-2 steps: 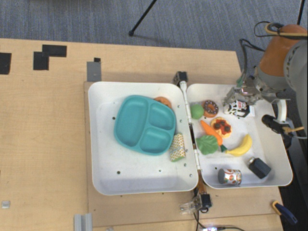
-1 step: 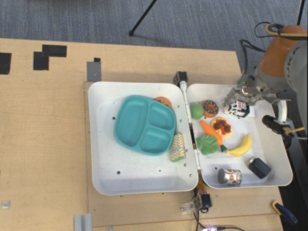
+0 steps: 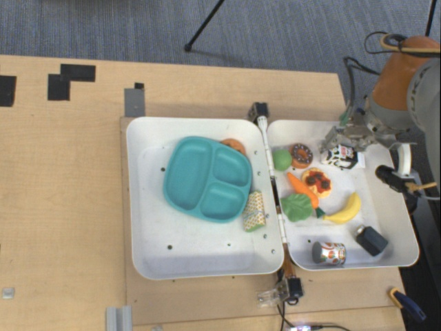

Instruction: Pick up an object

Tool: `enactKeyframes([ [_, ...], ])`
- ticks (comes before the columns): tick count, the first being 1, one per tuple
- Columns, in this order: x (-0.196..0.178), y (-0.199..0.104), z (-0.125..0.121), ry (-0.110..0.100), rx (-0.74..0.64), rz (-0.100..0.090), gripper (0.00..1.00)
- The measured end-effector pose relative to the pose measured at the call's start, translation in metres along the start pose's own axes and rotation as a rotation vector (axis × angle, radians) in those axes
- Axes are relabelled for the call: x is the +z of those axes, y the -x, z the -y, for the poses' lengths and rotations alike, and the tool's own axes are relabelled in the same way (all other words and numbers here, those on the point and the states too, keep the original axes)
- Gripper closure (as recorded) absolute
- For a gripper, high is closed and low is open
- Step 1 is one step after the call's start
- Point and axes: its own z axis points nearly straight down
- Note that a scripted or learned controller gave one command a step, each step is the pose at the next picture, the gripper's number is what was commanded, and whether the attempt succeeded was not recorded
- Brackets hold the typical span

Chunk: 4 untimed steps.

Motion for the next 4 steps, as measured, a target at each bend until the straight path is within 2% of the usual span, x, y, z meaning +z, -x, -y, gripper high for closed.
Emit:
enactKeyframes([
  [3, 0.0013, 0.0007, 0.0062, -0.001, -0.001, 0.001, 0.0],
  [4, 0.0013, 0.0005, 0.0091, 0.005, -0.001, 0.003, 0.0],
])
